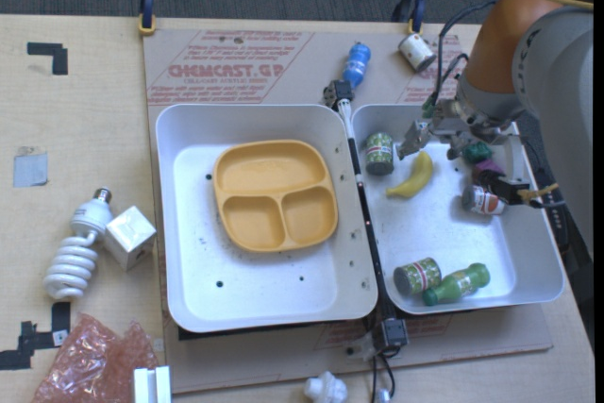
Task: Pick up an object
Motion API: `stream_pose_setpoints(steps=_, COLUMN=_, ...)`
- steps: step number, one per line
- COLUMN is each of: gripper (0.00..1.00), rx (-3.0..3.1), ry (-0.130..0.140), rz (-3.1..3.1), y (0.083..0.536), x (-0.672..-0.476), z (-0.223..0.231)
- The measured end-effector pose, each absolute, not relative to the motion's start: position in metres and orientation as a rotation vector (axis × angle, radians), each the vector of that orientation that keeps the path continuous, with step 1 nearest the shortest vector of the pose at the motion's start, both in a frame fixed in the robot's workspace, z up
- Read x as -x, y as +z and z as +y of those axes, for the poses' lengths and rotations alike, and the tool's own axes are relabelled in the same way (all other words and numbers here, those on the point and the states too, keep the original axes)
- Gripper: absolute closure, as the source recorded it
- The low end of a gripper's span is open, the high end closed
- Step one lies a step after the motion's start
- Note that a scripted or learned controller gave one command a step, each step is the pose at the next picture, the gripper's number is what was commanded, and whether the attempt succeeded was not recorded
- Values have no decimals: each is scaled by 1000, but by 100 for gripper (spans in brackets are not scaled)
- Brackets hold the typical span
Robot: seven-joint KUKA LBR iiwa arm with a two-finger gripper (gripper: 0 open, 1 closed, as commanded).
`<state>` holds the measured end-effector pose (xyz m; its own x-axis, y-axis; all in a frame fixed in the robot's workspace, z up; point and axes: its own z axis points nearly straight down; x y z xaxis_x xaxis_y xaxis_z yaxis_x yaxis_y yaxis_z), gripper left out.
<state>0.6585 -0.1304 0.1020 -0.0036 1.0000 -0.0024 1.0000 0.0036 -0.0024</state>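
Observation:
The right white bin (528, 278) holds several objects. A yellow banana (413, 177) lies near its back left, beside an upright green can (379, 153). A small red-and-white can (482, 200) and a purple-and-green item (483, 158) sit at the back right. A second green can (417, 276) and a green bottle (460, 282) lie at the front. My gripper (432, 137) hangs low over the back of this bin, just above and right of the banana, with the arm's orange band (514, 33) behind it. I see nothing held in it.
The left white bin (189, 278) holds a yellow divided tray (275, 193). Outside the bins lie a spiral light bulb (75, 250), a white cube (130, 234), a pink bag (90, 359), a blue bottle (357, 63) and a small white cylinder (415, 50).

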Motion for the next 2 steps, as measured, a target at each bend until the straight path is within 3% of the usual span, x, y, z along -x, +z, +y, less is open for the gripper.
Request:
stream_pose_setpoints(steps=1, gripper=0, rx=2223, ry=0, rz=-2221, y=92, x=-610, z=-93)
stream_pose_setpoints(steps=2, gripper=100, rx=2226, ry=-1, rz=-2221, y=103, x=-611, z=-94)
